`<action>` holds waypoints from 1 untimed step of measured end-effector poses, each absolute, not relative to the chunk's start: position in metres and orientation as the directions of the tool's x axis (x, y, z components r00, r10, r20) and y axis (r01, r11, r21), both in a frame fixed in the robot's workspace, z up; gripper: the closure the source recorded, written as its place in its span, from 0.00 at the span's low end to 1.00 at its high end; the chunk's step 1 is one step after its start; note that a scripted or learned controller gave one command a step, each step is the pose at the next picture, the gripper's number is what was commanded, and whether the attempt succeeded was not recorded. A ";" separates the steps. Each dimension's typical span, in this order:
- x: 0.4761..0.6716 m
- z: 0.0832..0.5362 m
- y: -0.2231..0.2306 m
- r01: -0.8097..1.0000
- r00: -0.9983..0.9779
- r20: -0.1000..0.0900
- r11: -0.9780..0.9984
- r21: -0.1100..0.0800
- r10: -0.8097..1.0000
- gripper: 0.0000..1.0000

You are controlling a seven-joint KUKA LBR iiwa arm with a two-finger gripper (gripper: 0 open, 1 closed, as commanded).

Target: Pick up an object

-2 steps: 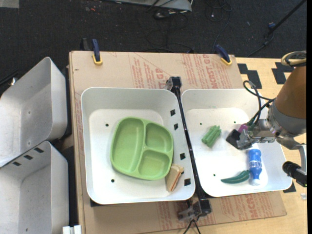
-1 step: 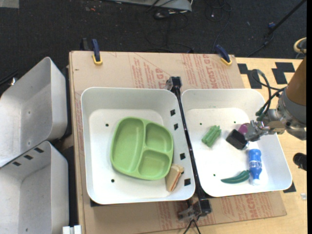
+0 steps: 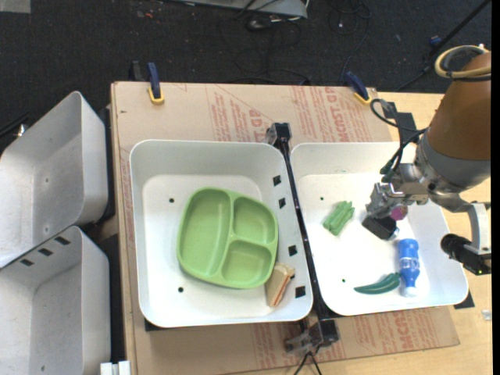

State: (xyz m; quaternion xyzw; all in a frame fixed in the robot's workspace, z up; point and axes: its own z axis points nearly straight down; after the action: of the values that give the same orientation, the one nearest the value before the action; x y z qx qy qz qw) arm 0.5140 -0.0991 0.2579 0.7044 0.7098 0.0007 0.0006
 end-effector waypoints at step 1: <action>0.529 0.241 -0.048 1.000 -0.008 0.002 0.008 -0.002 1.000 1.00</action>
State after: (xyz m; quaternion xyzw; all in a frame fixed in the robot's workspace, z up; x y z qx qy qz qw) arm 0.5285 -0.0482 0.2412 0.7043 0.7099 -0.0002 -0.0013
